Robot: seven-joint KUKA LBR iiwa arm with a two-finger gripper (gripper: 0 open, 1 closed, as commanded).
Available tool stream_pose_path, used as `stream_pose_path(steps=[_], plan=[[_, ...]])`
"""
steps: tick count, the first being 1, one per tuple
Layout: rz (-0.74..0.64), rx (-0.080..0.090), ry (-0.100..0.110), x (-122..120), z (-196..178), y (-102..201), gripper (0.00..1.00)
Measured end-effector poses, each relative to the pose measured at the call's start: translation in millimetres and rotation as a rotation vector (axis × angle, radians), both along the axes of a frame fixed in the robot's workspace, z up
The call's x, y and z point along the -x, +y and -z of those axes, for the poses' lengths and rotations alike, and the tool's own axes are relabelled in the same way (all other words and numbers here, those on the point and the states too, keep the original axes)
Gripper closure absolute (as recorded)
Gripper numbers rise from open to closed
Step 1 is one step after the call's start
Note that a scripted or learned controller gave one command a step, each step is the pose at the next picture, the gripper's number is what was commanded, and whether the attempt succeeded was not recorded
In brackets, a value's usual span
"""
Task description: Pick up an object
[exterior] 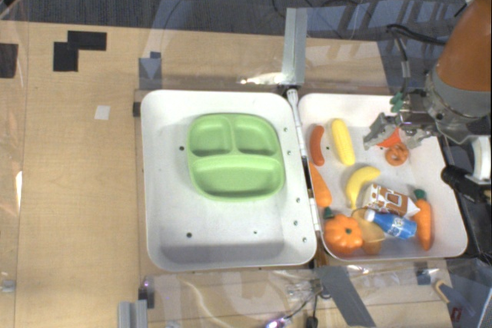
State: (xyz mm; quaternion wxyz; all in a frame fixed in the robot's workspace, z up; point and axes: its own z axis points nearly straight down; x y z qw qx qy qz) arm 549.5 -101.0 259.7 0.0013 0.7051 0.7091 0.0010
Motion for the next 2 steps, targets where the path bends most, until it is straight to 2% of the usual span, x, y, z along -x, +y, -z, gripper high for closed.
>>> stream_pose_path(steps=[1,2], plan=[[-0.009,-0.001,0.001,-50.5,75.3,34.8,0.0],[0.099,0.0,-0.008,-79.3,170.9,-7.9,0.0]])
